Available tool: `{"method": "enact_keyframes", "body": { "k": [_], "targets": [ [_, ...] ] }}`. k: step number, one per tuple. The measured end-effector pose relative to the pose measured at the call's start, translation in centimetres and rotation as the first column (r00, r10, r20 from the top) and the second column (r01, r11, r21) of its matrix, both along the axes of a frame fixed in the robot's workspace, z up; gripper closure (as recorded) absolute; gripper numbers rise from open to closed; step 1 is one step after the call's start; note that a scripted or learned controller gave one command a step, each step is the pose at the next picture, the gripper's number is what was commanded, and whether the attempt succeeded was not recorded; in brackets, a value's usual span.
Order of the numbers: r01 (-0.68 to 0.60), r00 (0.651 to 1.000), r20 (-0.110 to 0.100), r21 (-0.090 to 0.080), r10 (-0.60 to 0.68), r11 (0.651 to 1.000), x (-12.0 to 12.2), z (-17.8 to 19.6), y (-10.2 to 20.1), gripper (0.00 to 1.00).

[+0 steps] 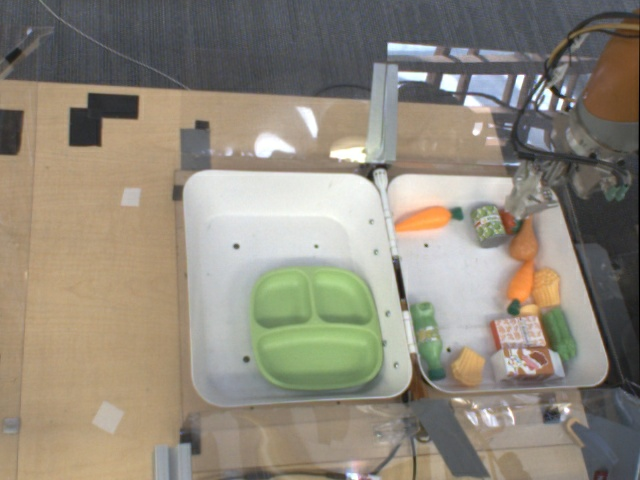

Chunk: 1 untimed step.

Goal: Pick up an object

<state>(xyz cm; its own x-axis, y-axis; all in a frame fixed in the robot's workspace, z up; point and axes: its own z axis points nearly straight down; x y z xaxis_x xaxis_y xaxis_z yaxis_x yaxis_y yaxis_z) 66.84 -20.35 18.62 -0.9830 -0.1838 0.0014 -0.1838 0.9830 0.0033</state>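
- Broadly, the wooden surface (90,268) carries two shallow white bins side by side.
- The left bin (220,218) holds a green divided plate (316,328), lying flat toward its near side.
- The right bin (450,268) holds the toy food.
- The grey arm (600,118) with its orange band reaches in from the right, over the right bin's far right corner.
- Its claw (522,208) hangs low there, just above a green-wrapped round item (488,224) and an orange piece (524,242); whether it is clenched or released I cannot tell.
- A carrot (424,218) lies near the far left of that bin.
- A red-and-white carton (522,348), a green bottle (428,333) and a yellow piece (467,368) sit along the near edge.
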Motion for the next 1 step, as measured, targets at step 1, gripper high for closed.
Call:
{"method": "enact_keyframes", "body": {
  "k": [1],
  "targets": [
    [0.001, 1.000, 0.013, -0.004, -0.001, 1.000, 0.28, 0.77, -0.11, 0.00]
  ]
}}
